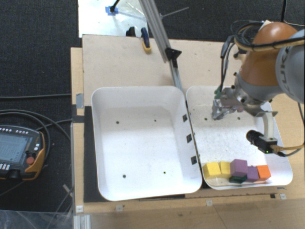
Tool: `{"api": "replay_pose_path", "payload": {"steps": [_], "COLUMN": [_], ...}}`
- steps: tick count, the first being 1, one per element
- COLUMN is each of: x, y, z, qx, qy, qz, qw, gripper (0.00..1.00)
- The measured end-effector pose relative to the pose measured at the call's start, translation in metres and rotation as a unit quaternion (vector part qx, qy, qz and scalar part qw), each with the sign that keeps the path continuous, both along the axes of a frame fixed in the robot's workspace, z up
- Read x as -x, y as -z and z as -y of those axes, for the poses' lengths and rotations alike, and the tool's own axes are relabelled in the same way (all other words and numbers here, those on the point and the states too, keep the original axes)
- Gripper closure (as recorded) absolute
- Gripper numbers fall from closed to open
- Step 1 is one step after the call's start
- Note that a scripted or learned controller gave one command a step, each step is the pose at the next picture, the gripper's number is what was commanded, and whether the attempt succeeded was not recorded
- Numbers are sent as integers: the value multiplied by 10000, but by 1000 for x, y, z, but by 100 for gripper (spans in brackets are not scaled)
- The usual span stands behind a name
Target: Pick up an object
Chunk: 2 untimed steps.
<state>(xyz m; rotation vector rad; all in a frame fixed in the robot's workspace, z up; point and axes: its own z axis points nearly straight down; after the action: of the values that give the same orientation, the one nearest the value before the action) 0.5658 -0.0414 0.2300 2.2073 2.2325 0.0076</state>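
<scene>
A handheld control unit (19,151) is seen at the far left, on the dark floor, with its cables; next to it the left bin (102,175) is placed on the bench (119,61) (small dark dots are seen on its floor); the right bin (200,99) is touching it. In the near end of the right bin, blocks are gathered close together: two yellow blocks (217,169), a purple block (239,166), a dark green piece (237,179) and an orange block (263,171). The gripper (218,112) is held over the far part of this bin, well apart from the blocks; whether it is spread or pressed together cannot be told.

bench (119,61), 2 white bins (143,142)
</scene>
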Motion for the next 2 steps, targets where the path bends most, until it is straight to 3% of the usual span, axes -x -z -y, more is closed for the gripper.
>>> {"api": "replay_pose_path", "payload": {"steps": [2], "x": [26], "y": [30], "z": [33], "qx": [11], "qy": [58], "qz": [-25], "qw": [10000], "gripper": [100]}}
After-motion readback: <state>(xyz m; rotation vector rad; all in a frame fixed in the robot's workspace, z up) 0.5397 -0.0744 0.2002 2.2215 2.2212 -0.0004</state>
